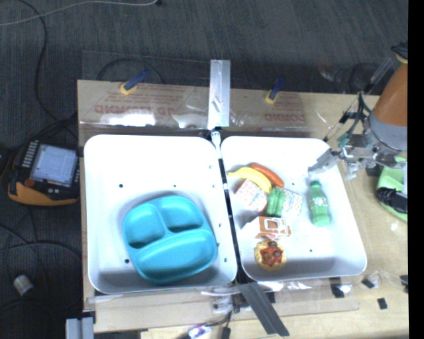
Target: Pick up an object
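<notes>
Jaws beside bottle (318,204) (cap toward them)

Dark carpet floor (40,265), wooden bench (384,258)

Bare floor right of green bottle (318,204)

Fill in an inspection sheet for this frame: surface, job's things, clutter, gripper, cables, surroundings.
Surface: wooden bench bearing a left bin and a right bin, both white, side by side.
Job's things: in the right bin, a green bottle, banana, orange-red piece beside it, small packets, and a round red-yellow item.
Clutter: blue divided tray in the left bin.
Gripper: gripper at the right bin's far right corner, above the bottle; finger state unclear.
Cables: dark cables on the floor; wires at the wrist.
Surroundings: dark carpet, handheld pendant at left.
</notes>
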Controlling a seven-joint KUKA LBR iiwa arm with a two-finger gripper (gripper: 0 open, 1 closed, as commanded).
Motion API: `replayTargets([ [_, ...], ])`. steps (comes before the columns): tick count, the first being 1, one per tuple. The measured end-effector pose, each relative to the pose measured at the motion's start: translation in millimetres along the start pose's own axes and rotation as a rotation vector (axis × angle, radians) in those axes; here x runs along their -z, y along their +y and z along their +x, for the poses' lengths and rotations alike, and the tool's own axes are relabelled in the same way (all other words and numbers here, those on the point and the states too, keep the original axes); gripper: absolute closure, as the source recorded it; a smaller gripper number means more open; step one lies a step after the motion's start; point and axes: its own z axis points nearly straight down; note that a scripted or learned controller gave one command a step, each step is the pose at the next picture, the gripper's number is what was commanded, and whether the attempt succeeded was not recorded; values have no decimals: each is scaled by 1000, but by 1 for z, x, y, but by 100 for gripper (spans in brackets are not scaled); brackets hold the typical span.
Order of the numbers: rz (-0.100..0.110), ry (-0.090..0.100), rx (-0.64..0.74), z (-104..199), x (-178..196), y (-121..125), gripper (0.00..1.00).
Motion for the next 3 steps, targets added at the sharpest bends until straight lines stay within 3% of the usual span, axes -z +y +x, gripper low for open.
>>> replayTargets([
  [1,-3,-1,162,18,73,-11,0],
  [2,0,1,126,1,-29,-4,0],
  [3,-23,6,141,9,-97,10,0],
])
